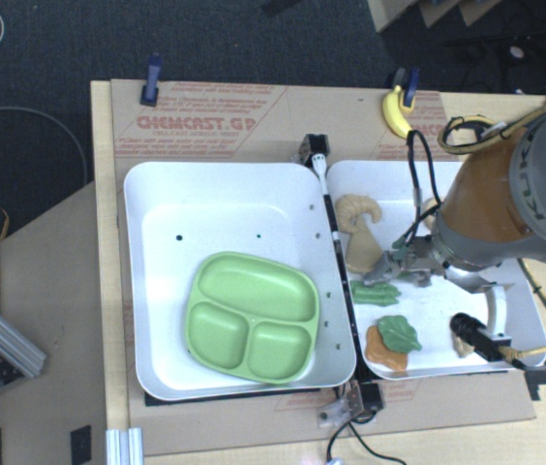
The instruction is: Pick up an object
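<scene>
Objects: three small things lie in the right bin [433,329], all in its left half, near the wall it shares with the other bin.
Nearest to claw: the green flat piece [379,296] lies flat about halfway down the bin, just below the gripper [401,264].
Far corner: the tan piece [358,211], curled at its top, lies toward the bin's far left corner, and a tan part runs down from it toward the gripper.
Near edge: the orange piece [385,353] sits by the near rim with a green leaf shape [401,333] on top of it.
Claw: low over the right bin, between the tan piece and the green flat piece. I cannot tell whether it is apart or together, nor whether it touches either.
Arm: grey, with its orange band [481,197] over the bin's right side.
Neighbour: the left bin [215,201] holds a green divided plate [254,316] with three compartments.
Bench [254,114]: a banana [396,114] lies beyond the right bin, and a blue clamp [150,80] sits at the far left.
</scene>
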`<state>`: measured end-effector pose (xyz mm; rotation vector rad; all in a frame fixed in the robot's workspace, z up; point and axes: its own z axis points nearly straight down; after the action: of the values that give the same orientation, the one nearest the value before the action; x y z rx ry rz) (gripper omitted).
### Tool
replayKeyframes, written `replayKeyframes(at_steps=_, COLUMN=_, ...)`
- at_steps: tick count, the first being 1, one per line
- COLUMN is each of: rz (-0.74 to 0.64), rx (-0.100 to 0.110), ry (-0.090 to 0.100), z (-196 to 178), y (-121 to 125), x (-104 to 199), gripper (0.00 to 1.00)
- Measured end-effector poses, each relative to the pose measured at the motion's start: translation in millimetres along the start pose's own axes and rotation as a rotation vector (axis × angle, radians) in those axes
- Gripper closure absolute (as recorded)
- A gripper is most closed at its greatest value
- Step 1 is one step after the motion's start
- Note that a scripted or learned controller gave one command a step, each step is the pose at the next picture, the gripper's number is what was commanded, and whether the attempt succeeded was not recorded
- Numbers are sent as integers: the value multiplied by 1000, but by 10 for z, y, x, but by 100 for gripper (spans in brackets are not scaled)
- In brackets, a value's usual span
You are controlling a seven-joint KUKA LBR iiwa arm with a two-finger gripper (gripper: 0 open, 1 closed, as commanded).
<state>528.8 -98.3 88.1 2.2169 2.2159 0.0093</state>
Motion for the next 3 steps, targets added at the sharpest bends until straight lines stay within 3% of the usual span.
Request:
replayKeyframes(at_steps=1, rz=0, rx=-3, ry=1, z=-111, y=11, x=7, gripper=100)
replayKeyframes(at_steps=2, rz=-9, rx=1, ry=3, z=-1021, y=-101, x=705, gripper=100)
replayKeyframes(at_steps=3, rz=-7, rx=-2, ry=3, z=-2099, y=-476, x=1050, gripper=100)
